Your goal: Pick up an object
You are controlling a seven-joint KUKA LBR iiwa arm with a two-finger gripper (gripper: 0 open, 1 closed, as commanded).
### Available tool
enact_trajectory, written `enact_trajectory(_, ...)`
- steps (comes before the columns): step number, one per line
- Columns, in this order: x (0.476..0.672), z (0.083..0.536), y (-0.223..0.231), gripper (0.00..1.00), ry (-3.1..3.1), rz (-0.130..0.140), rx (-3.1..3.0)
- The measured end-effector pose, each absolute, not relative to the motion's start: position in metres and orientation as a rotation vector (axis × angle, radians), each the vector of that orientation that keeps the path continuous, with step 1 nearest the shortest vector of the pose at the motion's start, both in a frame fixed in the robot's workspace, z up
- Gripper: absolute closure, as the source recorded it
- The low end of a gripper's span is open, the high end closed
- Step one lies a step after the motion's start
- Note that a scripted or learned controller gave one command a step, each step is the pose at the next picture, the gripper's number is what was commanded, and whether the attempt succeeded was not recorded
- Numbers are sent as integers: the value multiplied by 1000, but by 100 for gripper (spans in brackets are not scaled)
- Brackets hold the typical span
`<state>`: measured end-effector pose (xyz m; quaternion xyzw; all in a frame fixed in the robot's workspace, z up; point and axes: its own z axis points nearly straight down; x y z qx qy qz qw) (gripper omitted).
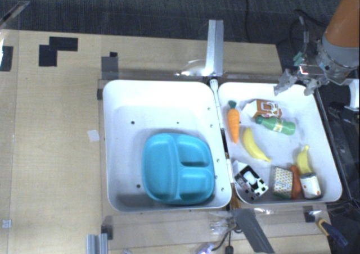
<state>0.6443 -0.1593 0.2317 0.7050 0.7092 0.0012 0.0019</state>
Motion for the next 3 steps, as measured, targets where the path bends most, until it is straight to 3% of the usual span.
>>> enact_trajectory(1,639,126,-154,0,2103,22,2308)
enact_trajectory(2,653,110,-144,0,2153,25,2248)
enact_trajectory(3,650,110,-146,0,2218,37,2168)
